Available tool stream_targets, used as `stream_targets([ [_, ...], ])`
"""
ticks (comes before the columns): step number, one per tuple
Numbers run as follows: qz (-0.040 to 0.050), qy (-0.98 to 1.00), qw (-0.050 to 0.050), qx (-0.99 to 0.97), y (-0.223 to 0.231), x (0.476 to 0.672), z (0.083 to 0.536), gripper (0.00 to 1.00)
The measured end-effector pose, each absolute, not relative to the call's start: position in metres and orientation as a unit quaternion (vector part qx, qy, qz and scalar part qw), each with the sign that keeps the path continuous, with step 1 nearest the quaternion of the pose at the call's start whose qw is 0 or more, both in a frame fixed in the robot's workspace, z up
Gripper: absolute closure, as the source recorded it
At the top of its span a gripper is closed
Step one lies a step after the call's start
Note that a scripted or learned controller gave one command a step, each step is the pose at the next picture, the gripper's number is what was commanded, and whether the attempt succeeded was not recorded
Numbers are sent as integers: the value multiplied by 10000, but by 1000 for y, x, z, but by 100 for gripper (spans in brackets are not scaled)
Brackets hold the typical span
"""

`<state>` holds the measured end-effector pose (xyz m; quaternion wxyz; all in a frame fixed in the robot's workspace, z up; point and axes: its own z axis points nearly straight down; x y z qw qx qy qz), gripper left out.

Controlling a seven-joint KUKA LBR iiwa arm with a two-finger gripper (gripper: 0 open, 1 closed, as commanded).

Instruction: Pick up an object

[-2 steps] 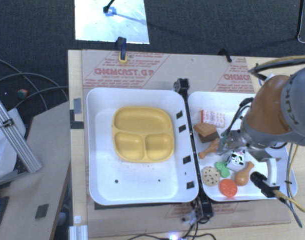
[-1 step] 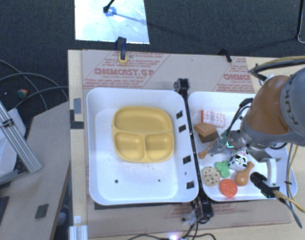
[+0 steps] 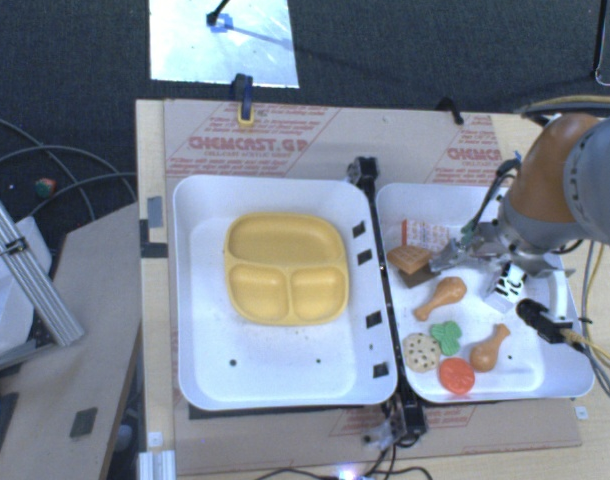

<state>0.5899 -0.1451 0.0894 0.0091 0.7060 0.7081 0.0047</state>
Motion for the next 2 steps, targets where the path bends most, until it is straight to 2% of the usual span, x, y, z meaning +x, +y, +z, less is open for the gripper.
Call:
stream_targets([
  [1, 18, 7071, 48, 7071, -189, 626, 112, 0],
  [2, -3, 7085, -55, 7057, -89, 481, 144, 0],
])
